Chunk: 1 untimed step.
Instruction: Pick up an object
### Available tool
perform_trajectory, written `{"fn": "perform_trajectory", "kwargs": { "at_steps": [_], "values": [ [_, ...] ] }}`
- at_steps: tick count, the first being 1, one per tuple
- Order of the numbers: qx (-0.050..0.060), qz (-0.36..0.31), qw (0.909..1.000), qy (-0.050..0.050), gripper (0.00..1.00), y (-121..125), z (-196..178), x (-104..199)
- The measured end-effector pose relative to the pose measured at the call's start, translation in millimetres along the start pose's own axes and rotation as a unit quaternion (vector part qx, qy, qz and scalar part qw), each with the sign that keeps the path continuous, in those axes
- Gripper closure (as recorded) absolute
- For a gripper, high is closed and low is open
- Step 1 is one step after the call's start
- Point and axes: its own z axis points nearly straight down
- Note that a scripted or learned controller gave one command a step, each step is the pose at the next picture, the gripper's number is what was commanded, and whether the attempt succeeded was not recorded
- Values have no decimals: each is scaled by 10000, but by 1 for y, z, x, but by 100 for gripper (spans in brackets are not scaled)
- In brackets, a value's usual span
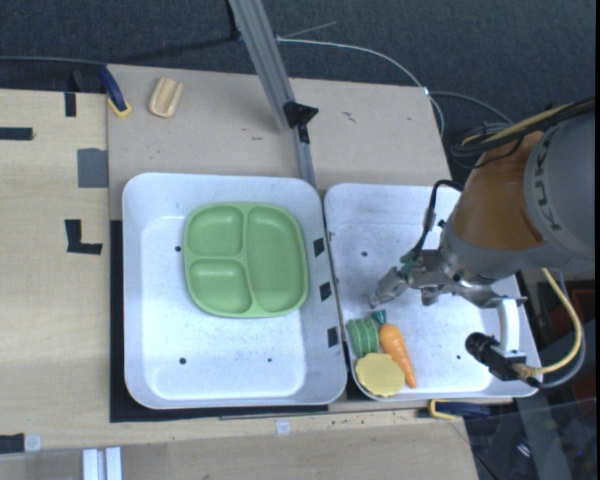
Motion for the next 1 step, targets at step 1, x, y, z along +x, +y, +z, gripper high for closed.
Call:
{"fn": "perform_trajectory", "kwargs": {
  "at_steps": [1],
  "values": [
    [-31, 4, 10000, -8, 0, 0, 62, 1]
  ]
}}
